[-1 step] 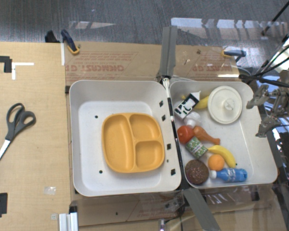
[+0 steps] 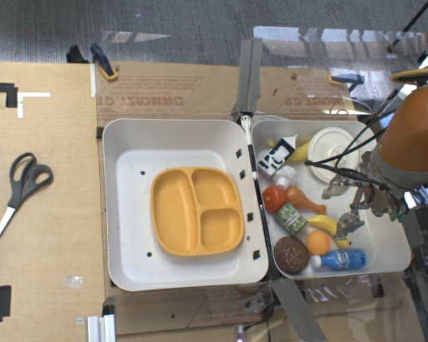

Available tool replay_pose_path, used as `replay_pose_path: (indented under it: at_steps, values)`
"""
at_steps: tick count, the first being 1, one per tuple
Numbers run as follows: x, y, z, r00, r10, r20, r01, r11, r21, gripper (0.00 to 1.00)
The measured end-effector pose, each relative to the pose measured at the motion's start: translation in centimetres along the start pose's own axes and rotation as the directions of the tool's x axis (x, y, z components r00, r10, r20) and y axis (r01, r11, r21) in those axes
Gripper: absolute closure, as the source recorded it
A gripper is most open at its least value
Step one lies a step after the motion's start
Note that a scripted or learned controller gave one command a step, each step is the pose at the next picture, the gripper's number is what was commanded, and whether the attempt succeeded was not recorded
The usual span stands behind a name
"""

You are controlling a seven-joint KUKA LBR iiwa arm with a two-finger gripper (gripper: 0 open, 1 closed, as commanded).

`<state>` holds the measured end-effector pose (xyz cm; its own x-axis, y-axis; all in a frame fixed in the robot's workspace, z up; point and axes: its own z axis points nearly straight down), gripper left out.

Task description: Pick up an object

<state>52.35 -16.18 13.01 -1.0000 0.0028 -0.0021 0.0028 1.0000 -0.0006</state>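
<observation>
Nearest me, the blue bottle (image 2: 342, 260) lies in the right bin (image 2: 396, 258), beside an orange (image 2: 317, 242). My end effector (image 2: 347, 223) hovers just above them, fingers spread, empty. I'd judge the bottle light, rigid, slick; grip mid-body.

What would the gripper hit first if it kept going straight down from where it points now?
Probably the banana or the orange just beside the gripper; depth is unclear.

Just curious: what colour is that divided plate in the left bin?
Yellow-orange divided plate, seen in the camera view.
</observation>
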Motion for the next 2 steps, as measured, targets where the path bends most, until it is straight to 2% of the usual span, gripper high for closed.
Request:
replay_pose_path:
  at_steps: [1, 2]
  values:
    - [-7.2, 1.2, 3.5, 0.972, 0.236, 0.006, -0.236, 0.972, 0.0, 0.0]
    - [-2.7, 0.6, 3.7, 0.954, 0.301, 0.001, -0.301, 0.954, 0.001, 0.0]
